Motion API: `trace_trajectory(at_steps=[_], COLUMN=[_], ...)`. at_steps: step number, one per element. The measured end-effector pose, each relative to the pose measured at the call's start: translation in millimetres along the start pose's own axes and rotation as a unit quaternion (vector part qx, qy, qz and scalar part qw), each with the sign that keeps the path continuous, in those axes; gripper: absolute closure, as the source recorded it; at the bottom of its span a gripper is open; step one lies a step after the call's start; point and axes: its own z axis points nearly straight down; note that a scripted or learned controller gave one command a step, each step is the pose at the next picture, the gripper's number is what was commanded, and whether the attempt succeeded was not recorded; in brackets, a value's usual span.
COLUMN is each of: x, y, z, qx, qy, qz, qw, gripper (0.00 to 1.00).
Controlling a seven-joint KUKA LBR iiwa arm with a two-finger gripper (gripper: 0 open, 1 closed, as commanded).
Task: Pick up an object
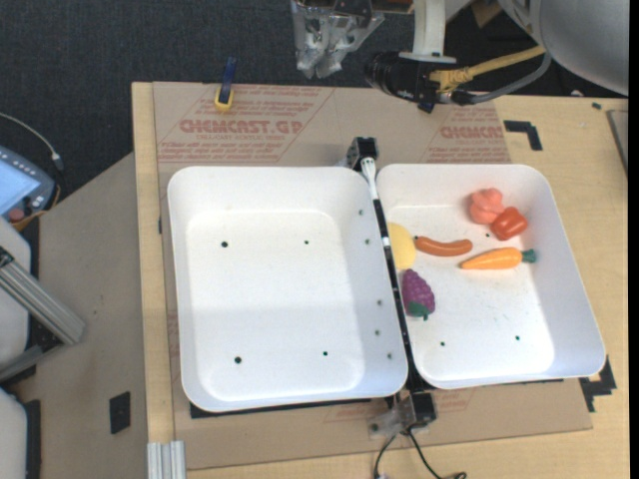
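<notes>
Lying in the right bin (pixel 559 297), the carrot (pixel 491 259) pointed its orange tip toward the sausage (pixel 442 246). Gripper (pixel 324 53) hovered beyond the desk (pixel 100 297); grip state indeterminate.

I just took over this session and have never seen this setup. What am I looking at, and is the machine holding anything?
One camera looks down at a slant on a bench with two shallow white bins. The robot arm comes in from the right; its gripper hangs above the far edge of the bench, with nothing between its fingers. The right bin holds toy food: a carrot, a sausage, purple grapes, a yellow piece, a red piece and a pink piece.
</notes>
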Motion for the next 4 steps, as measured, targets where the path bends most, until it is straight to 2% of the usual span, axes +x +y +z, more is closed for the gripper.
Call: trace_trajectory(at_steps=[1, 2, 3, 4], x=[23.0, 20.9, 21.3, 20.8], y=[47.2, -10.0, 18.8, -6.1], z=[-46.8, 118.5, 89.1, -55.4], qx=[0.002, 0.017, 0.004, -0.003], qy=[-0.002, -0.006, -0.002, 0.001], qz=[0.002, 0.003, 0.003, 0.002], qw=[1.0000, 0.9998, 1.0000, 1.0000], gripper=[1.00, 1.00, 1.00, 1.00])
